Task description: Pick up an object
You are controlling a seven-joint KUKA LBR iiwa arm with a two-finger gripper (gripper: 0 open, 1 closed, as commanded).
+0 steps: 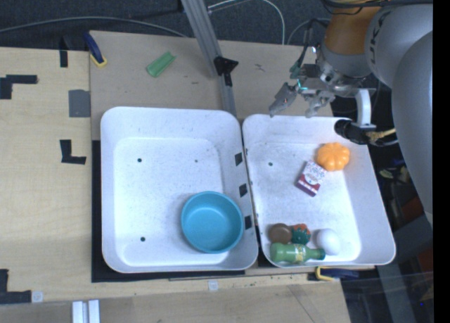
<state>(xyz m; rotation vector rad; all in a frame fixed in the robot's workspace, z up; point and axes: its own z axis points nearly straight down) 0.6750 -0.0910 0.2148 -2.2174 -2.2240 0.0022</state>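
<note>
Nearby, pincer (297,105) fingers spread, nothing held; red-white packet (309,178) print unreadable

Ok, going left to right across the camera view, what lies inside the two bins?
blue bowl → brown piece → small red-and-white carton → white egg → orange pumpkin-like toy

No legible text; small red-white carton (309,178) in right bin (365,202) has print, too blurry.
</note>
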